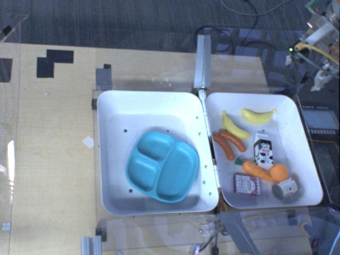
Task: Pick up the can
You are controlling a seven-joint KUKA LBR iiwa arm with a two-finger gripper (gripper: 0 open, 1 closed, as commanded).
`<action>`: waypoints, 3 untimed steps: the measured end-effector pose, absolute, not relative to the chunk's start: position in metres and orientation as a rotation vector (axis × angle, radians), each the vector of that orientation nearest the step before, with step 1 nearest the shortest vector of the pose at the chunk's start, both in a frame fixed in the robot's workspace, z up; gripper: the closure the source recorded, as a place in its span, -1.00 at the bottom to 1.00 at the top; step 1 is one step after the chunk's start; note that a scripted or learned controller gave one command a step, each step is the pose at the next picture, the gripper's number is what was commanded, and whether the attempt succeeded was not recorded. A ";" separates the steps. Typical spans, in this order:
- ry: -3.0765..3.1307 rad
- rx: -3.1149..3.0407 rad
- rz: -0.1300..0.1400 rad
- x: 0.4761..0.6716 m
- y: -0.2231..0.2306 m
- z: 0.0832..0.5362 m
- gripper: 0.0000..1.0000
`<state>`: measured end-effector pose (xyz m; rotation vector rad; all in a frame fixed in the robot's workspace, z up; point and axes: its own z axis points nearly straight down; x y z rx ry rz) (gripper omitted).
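The can (285, 188) lies at five o'clock in the right bin (303, 126), just beside an orange (278, 172). The left bin (111, 142) holds a blue tray (162, 166).

The can (285, 188) is small and grey, lying on its side in the near right corner of the right bin (308, 142). Its round end faces right. It rests just beside an orange (278, 172) and close to the bin's front wall.
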<state>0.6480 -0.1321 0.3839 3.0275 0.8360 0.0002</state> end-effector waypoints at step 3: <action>0.740 3.051 0.012 0.661 -0.042 0.447 1.00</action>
